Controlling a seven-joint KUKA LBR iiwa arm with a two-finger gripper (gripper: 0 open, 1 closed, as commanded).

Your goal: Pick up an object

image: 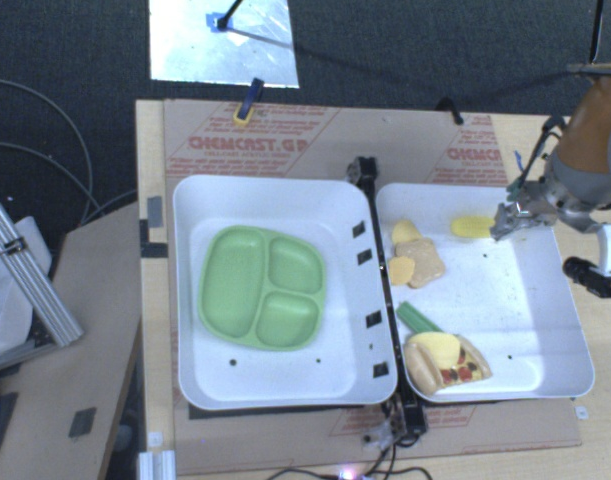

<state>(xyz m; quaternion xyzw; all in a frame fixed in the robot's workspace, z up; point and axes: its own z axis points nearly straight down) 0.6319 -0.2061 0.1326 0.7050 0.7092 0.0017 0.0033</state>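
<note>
The right bin (545,313) holds a flat yellow piece (471,227) at its far side, a small yellow lump (405,232) and a tan cookie-like piece (419,263) near its left wall. A green stick (417,318) and a pale wedge with red and yellow bits (446,359) lie at the front left. My gripper (507,220) hangs at the bin's far right, just right of the flat yellow piece. Nothing shows between its tips.
The left bin (200,208) bears a green three-section plate (262,287). A black divider with clips (377,278) runs between the bins. A blue and yellow clip (247,104) lies on the board behind, and a metal frame (25,278) stands at the left.
</note>
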